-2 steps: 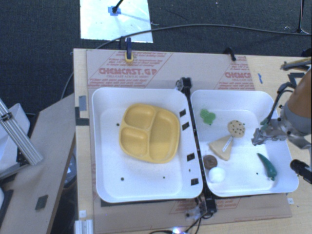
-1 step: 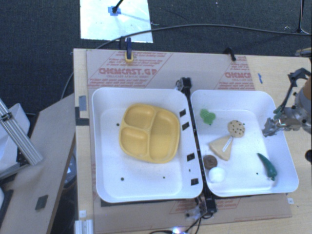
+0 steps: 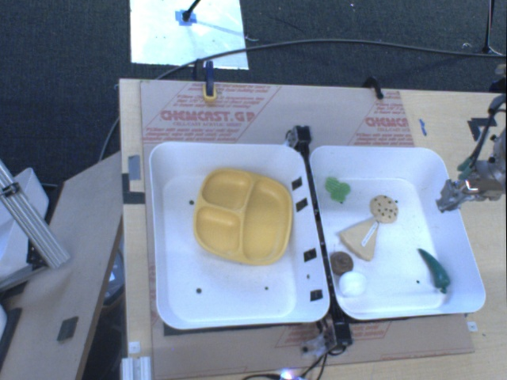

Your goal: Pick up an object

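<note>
Gripper (image 3: pixel 453 199) of the grey arm shows at the right edge of the camera view, hanging over the right rim of the right shallow white bin (image 3: pixel 396 155); whether it is open or closed I cannot tell from this slant, and nothing is seen in its hold. Nearest to it lies the dark green pepper-shaped toy (image 3: pixel 435 269), in the right bin close to the right wall, toward the near edge from the tool; its long axis runs at a slant, from upper left to lower right. Further to the left lie a pale yellow cheese-like wedge (image 3: pixel 360 238), a tan round cookie with dark dots (image 3: pixel 384 208), a small green leaf-like piece (image 3: pixel 337 189), a brown round piece (image 3: pixel 341 262) and a white ball (image 3: pixel 352 283). The left white bin (image 3: pixel 170 307) bears a yellow divided plastic plate (image 3: pixel 242 215), well apart from the tool. I judge the pepper the easiest reach, with the fingers set across its long axis.
</note>
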Tool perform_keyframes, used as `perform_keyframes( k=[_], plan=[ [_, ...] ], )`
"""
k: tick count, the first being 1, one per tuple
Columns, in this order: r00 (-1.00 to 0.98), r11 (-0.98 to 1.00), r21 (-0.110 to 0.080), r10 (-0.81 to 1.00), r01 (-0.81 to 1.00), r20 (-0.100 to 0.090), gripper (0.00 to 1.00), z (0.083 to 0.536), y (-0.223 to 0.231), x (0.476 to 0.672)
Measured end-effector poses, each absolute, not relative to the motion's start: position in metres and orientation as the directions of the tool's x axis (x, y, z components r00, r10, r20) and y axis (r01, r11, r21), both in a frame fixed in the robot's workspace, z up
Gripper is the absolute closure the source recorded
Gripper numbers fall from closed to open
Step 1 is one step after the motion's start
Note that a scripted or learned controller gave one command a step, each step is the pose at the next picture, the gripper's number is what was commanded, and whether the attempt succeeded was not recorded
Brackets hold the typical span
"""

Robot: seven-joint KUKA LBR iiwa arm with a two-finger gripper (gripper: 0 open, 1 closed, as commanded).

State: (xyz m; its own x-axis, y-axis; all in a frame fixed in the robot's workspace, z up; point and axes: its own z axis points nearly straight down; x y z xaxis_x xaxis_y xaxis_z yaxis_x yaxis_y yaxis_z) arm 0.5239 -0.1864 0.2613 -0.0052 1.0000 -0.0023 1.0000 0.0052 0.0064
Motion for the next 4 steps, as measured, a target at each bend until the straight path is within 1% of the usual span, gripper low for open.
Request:
perform_keyframes(
  k=[1, 3, 4],
  plan=[
    [-0.01, 0.01, 0.003, 1.0, 1.0, 0.001, 1.0, 0.265, -0.136, 0.532],
    [-0.011, 0.011, 0.002, 1.0, 1.0, 0.002, 1.0, 0.268, -0.018, 0.536],
    [-0.01, 0.01, 0.002, 1.0, 1.0, 0.002, 1.0, 0.255, 0.029, 0.528]
  ],
)
